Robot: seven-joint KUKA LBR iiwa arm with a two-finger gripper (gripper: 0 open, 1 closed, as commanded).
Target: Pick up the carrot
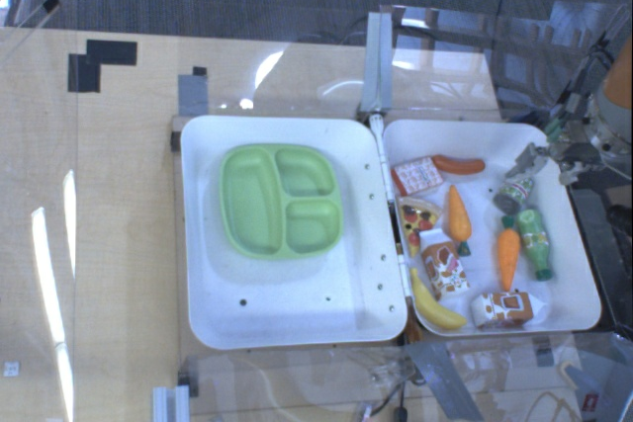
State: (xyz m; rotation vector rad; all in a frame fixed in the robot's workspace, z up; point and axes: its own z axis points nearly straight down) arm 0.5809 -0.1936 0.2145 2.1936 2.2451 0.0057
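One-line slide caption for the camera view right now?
Gripper hovers at the right bin's far right edge, above two carrots among toy food; green tray in left bin.

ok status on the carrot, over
Gripper over right bin's far right corner, holding nothing seen. Two carrots lying free mid-bin. Green bottle touching the right one.

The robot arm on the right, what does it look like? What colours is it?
The arm reaches in at the right edge of the camera view. Its body is grey with an orange band up near the top. Lower down it gets thinner and ends in a small grey metal gripper above the right bin. Thin dark cables run alongside it.
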